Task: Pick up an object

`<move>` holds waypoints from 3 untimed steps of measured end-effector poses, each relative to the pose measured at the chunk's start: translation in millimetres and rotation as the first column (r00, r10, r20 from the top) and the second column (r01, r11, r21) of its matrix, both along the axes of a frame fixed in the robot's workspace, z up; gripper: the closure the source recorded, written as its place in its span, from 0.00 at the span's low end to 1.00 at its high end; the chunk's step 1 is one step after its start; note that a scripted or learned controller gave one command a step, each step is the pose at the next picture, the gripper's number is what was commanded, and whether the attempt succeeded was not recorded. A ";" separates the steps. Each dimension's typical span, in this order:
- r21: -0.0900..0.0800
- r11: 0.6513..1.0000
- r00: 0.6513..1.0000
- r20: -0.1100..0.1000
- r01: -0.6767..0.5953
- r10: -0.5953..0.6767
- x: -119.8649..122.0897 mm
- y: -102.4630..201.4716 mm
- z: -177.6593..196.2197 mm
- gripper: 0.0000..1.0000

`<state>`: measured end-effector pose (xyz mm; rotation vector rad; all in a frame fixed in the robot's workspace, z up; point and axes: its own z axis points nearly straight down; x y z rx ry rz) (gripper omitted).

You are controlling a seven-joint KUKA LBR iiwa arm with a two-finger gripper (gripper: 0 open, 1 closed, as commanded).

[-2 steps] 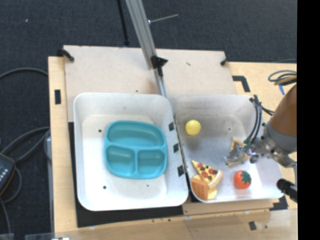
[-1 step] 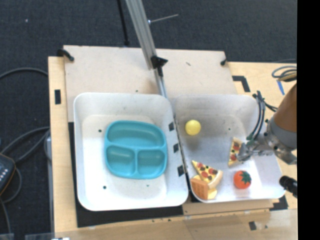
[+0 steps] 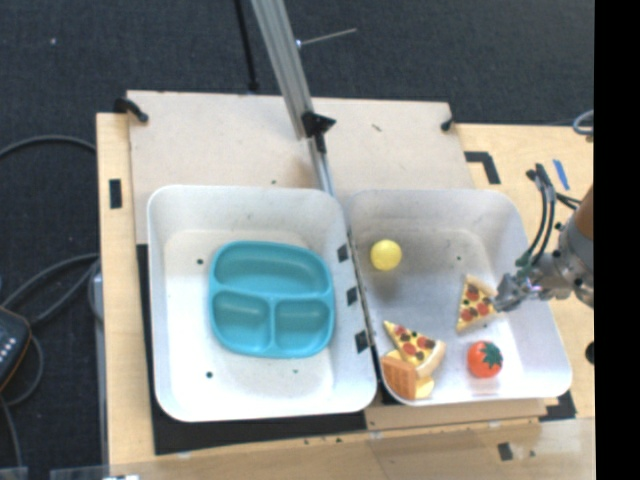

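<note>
I hang at the right bin [image 3: 520,218] wall, my gripper [image 3: 510,293] touching the upper pizza slice [image 3: 475,304] — jaw state I cannot tell — next, closing squarely on it

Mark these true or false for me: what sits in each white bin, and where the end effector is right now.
1. The teal plastic divided tray lies in the left white bin. True.
2. The yellow round ball sits in the left bin. False: it is in the right white bin.
3. Two toy pizza slices lie in the right bin. True: one near the end effector, one at the front.
4. The small red toy tomato rests on the teal tray. False: it lies on the right bin's floor.
5. The end effector is over the left bin. False: it is at the right bin's right side.
</note>
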<state>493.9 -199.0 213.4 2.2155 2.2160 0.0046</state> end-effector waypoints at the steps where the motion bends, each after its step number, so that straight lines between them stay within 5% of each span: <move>1: 0.001 1.000 1.000 -0.002 -0.002 0.002 1.6 -1.9 28.6 1.00; 3: 0.005 1.000 1.000 -0.006 -0.007 0.007 11.7 102.8 11.8 1.00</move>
